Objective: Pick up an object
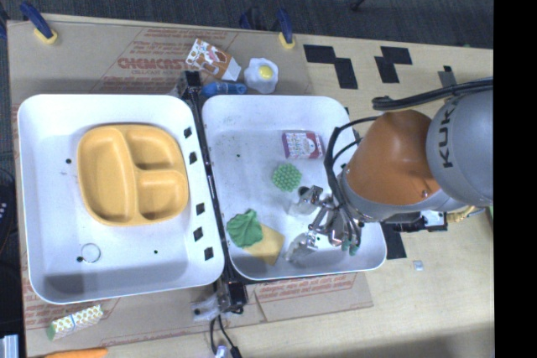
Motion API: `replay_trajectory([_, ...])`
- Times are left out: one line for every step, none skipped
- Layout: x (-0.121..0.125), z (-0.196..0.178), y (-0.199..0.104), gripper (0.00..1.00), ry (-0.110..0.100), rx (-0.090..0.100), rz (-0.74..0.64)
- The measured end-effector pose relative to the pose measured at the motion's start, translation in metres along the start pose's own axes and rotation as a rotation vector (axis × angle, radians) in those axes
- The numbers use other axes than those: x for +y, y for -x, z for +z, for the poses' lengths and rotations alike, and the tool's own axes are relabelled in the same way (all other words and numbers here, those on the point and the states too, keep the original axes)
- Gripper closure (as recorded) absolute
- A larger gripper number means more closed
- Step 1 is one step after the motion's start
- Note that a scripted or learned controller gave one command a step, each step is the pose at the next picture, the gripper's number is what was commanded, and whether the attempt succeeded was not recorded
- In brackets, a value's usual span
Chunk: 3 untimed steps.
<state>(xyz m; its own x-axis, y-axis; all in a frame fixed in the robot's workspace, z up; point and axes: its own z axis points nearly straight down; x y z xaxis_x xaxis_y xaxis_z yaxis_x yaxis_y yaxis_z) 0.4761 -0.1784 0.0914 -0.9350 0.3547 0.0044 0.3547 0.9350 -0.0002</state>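
Note:
The right bin [252,109] holds a small maroon packet [302,144], a green knobbly ball [286,176], a green leaf-shaped piece [244,227] and a yellow wedge [267,245] partly under the leaf. My gripper [304,222] is low over the bin's front right part, right of the wedge and below the ball. Its fingers [309,198] stand open with bare bin floor between them. The orange wrist band [390,159] hides the bin's right wall.
A yellow divided tray [132,172] and a small clear ring [90,252] lie in the left bin [33,205]. Behind the bins lie a snack packet [206,57], a toy egg [262,75] and a blue item [222,88]. A patterned tube [75,319] lies front left.

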Motion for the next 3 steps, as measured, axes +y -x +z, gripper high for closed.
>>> replay_trajectory([0.044, 0.000, -0.017, 0.00, 0.000, 0.000, -0.195])
replay_trajectory([0.078, -0.001, 0.018, 0.00, -0.001, -0.004, -0.253])
replay_trajectory([0.033, -0.001, 0.019, 0.00, -0.002, -0.005, -0.879])
